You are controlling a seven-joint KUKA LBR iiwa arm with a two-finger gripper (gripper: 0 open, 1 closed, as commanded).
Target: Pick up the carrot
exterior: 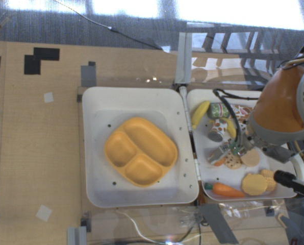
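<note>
The carrot, orange with a green stub at its left end, lies flat along the front wall of the right bin. My gripper hangs over the middle of that bin, a short way behind the carrot and apart from it. It points down and to the left among the small food items. The arm's grey and orange wrist covers the bin's right part.
A yellow banana, a green can and a grey cup crowd the right bin's back. A biscuit and pale yellow pieces lie near the carrot. The left bin holds an orange divided plate.
</note>
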